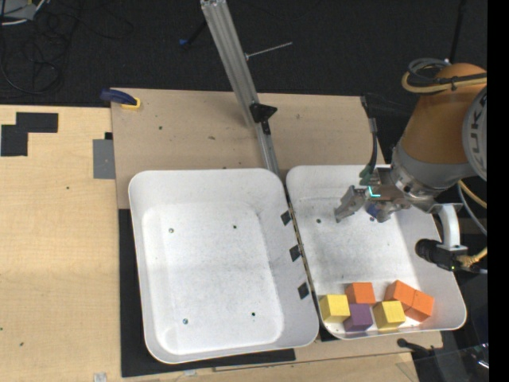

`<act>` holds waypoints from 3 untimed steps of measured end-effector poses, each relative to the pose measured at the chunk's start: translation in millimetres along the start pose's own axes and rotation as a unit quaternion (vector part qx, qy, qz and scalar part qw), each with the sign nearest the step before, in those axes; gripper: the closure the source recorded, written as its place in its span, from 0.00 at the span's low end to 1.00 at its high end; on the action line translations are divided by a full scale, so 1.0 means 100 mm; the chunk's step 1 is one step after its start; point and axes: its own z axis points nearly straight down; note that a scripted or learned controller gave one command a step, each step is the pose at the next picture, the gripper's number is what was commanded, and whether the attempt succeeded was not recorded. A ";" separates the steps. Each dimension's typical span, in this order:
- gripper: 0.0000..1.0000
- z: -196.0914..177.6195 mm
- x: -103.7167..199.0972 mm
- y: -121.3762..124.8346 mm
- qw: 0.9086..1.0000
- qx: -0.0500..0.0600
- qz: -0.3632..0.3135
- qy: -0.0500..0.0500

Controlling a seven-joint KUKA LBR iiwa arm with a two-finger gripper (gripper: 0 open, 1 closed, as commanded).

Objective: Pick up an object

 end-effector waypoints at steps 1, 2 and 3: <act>0.00 -0.02 -0.01 0.01 1.000 -0.002 0.002 0.000; 0.00 0.46 -0.06 0.07 1.000 0.000 0.001 0.000; 0.00 0.99 0.02 0.11 1.000 0.000 0.001 0.000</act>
